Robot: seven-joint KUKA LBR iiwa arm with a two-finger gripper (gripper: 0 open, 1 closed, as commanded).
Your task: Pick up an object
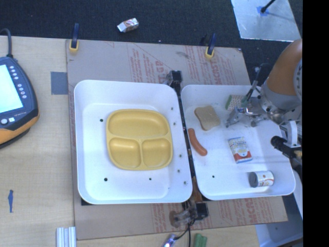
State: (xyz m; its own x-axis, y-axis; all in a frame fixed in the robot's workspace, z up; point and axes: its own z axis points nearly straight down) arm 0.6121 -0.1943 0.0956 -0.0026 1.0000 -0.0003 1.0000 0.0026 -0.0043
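Note:
The right bin (216, 187) holds a tan slice of bread (207, 117), a reddish sausage (197, 142), a small white and red carton (239, 150) and a short can (261, 179) lying on its side. My gripper (239, 113) reaches in from the right and sits low over the bin's back part, just right of the bread and above the carton. A small green object (231, 102) lies partly hidden behind it. Nothing is visibly held.
The left bin (87, 179) carries a yellow divided plate (139, 139). A black clamp (176, 77) joins the bins at the back. A teach pendant (13, 99) lies at the far left of the bench. A black part (286, 146) sticks over the right bin's right edge.

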